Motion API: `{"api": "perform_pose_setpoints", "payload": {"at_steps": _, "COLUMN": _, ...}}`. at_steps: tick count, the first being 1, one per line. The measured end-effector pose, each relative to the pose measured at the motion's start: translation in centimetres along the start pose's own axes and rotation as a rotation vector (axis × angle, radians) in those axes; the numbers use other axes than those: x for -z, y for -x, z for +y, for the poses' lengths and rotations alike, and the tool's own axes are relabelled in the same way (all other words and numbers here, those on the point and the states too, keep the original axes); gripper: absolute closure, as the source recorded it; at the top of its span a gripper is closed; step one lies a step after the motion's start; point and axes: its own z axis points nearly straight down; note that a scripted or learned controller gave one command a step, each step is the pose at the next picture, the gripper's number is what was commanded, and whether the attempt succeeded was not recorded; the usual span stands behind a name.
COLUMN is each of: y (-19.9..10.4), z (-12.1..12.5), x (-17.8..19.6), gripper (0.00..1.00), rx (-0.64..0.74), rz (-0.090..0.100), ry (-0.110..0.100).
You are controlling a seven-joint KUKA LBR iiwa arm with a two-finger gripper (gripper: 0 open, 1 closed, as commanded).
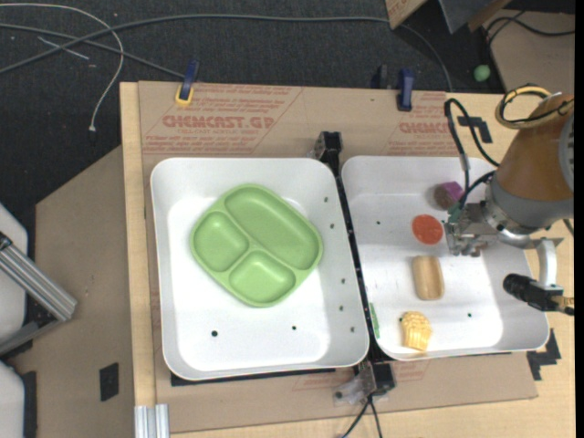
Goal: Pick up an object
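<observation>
The right bin (392, 185) holds a red round object (427, 229), a small purple object (447, 192), a tan bread-like block (427, 276) and a yellow corn-like piece (416, 330). My gripper (464, 233) hangs low over the right bin, just right of the red object and below the purple one. Nothing shows between its fingers. The arm's grey and orange body covers the bin's right part.
The left bin (182, 318) bears a green divided plate (256, 244). A black divider with a clamp (328, 144) runs between the bins. Cables (465, 130) trail over the right bin's top edge. Cardboard lies under both bins.
</observation>
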Motion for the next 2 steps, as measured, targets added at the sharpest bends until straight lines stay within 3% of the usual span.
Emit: {"api": "perform_pose_setpoints", "payload": {"at_steps": 2, "y": 0.3, "z": 0.8, "x": 9.6, "gripper": 1.0, "rx": 0.002, "rz": -0.003, "ry": 0.006}}
